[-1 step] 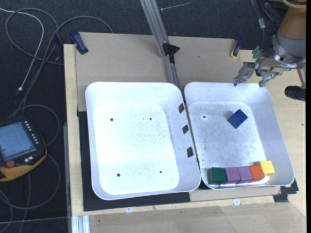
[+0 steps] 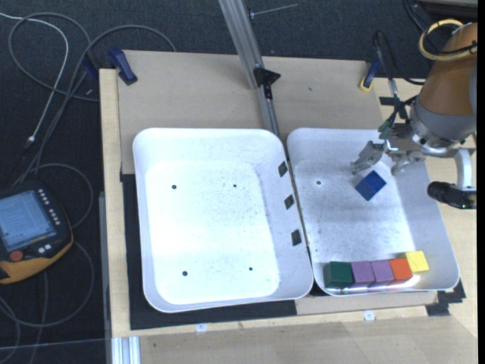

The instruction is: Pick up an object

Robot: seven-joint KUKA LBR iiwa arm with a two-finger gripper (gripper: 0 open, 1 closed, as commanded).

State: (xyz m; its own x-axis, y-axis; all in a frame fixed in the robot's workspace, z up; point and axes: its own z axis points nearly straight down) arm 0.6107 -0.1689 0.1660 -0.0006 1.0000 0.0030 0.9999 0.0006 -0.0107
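you see the blue cube (image 2: 370, 185) in the upper middle of the right bin (image 2: 333, 226), tilted on a corner. just above it the claw (image 2: 385, 158) hangs with its fingers spread wide, gripping nothing. along the bin's lower edge sit a green block (image 2: 339, 274), purple block (image 2: 364, 271), orange block (image 2: 400, 268) and yellow block (image 2: 417, 262).

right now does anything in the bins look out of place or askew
One thing stands out: the blue cube sits alone in the upper part of the right bin, turned at an angle just below the gripper. The green, purple, orange and yellow blocks sit in a tidy row along that bin's near edge. Nothing looks spilled or damaged.
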